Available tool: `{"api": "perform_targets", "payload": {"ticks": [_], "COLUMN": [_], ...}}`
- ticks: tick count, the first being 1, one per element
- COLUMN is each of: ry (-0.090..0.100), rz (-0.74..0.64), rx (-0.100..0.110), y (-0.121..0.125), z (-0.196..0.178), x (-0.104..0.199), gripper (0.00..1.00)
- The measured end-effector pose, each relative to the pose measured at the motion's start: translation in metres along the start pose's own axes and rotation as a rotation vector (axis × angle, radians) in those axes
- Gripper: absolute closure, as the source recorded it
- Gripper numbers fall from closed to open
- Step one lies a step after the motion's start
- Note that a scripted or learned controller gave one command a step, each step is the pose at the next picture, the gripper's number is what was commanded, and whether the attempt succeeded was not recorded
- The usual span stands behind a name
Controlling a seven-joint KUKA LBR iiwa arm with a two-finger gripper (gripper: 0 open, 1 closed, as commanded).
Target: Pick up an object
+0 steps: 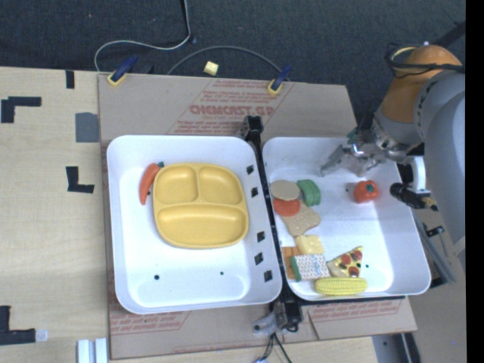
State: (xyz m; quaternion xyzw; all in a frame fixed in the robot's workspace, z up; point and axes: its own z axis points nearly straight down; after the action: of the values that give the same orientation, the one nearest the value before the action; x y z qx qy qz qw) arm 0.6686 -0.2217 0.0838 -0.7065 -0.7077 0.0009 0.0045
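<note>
Cardboard (pixel 227 108) covers the bench beneath two white bins. Nearest, in the right bin (pixel 393 248), a corn cob (pixel 340 285) and pizza slice (pixel 346 262) are seen, then toast (pixel 301 221) and a green piece (pixel 308 191). A yellow divided plate (pixel 200 205) is held by the left bin (pixel 128 278). Farther back, the gripper (pixel 342 159) is spread open, grasping nothing, beside a red tomato (pixel 365 191).

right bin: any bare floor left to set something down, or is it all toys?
Right bin: bare floor along the far wall above the green toy, and on the right between the tomato and the pizza slice. Crowded down its left side and near corner, up to the corn. Left bin: a bare strip in front of the yellow tray.
</note>
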Motion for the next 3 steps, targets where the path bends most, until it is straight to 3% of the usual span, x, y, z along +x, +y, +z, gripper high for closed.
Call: {"api": "perform_targets", "payload": {"ticks": [1, 2, 3], "ry": [-0.008, 0.0, -0.008], "rz": [0.001, 0.0, 0.001], "rx": [-0.01, 0.0, -0.011], "y": [-0.046, 0.0, -0.046], "z": [-0.003, 0.0, -0.003], "x": [-0.002, 0.0, -0.002], "gripper": [0.0, 0.0, 0.0]}}
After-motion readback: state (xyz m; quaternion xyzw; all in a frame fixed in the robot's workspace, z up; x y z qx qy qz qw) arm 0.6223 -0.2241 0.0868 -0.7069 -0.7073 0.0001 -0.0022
